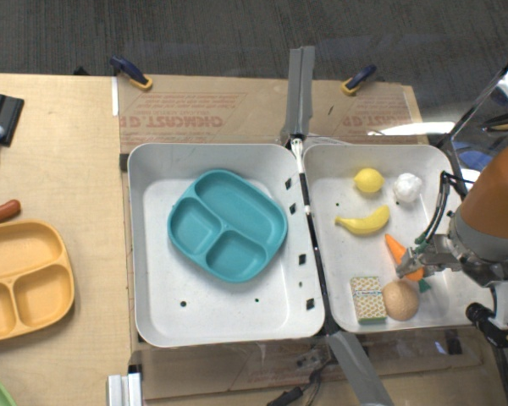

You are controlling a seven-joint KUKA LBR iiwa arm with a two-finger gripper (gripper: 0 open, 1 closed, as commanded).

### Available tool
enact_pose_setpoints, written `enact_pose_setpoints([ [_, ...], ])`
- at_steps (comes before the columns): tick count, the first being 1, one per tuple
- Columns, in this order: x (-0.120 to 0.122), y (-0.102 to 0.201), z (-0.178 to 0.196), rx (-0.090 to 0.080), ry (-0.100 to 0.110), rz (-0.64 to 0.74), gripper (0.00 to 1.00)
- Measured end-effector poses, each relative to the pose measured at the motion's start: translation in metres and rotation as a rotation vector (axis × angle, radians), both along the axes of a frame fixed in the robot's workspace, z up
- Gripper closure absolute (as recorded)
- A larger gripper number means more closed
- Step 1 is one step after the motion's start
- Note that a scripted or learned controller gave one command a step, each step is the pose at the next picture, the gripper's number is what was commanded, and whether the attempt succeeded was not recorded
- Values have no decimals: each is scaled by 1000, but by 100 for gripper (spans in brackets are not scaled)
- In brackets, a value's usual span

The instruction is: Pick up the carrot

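Where the wooden bench [59,125] meets dark carpet [237,15] — two white bins [152,311]; gripper [413,265] at the carrot [395,248] — grip unclear, cannot tell.

Carrot [395,249]: small, orange, lying slanted in right bin, below banana, above egg; lower end hidden.

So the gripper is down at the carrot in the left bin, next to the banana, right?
Not quite: the camera view shows the gripper at the carrot in the right bin, not the left one. The banana does lie next to it.
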State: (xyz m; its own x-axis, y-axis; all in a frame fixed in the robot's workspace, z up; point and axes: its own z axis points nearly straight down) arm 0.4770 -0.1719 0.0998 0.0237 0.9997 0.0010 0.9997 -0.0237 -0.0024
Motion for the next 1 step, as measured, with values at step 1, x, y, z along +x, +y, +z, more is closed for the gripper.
enact_pose_setpoints([
  [1,32,70,108,-2,-2,185,100],
])
